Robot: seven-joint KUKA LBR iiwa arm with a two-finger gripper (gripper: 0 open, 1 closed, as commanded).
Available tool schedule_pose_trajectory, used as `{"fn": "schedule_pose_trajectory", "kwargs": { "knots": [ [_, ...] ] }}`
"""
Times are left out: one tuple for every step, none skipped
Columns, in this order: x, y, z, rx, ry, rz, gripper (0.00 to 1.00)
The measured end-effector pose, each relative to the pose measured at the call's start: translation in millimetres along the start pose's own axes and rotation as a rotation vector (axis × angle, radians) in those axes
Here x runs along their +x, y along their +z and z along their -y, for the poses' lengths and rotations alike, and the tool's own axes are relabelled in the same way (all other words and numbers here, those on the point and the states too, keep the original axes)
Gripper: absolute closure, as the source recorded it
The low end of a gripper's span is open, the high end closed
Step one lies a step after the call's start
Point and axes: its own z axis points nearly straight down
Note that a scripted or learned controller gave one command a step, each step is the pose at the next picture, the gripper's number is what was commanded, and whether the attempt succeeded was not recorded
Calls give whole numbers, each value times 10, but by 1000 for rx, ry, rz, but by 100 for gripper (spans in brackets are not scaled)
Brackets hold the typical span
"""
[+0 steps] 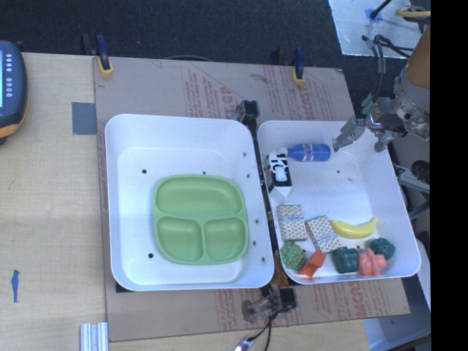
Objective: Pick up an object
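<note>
The claw [363,135] hangs spread and empty at the right bin's [398,196] one-o'clock rim. Nearest it, toward nine o'clock, lies the blue bottle [308,152] on its side — likely light, stiff and slick, prone to roll — best pinched across its middle.

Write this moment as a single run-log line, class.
arm: over right bin far edge | gripper: open, holding nothing | nearest: blue bottle | left bin: green tray
</note>
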Motion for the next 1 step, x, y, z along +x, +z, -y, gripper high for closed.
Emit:
{"fn": "schedule_pose_trajectory", "kwargs": {
  "knots": [
    [776, 579, 1331, 18, 0, -8, 0]
  ]
}}
